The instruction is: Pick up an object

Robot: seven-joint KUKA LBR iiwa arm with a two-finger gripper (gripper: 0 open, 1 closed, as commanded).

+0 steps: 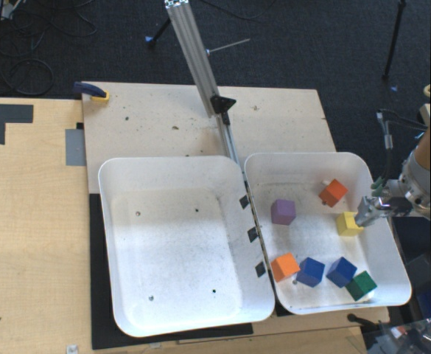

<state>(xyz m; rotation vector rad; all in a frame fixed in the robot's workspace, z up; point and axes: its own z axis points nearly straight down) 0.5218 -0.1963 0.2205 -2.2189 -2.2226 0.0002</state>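
Observation:
The right bin [381,260] holds several small cubes. An orange cube [334,192] lies at the back right, a purple cube [282,212] near the middle left, and a yellow cube [347,223] by the right wall. Along the front sit another orange cube [284,266], two blue cubes [311,271] [341,271] and a green cube [362,285]. My gripper [368,214] reaches in over the bin's right wall and is right against the yellow cube's right side. I see nothing lifted off the bin floor.
The left bin [127,198] stands beside the right one, with black clips [253,234] on the shared wall. A slanted aluminium bar [194,50] rises behind the bins. A blue and yellow clamp [91,91] lies at the bench's back left corner.

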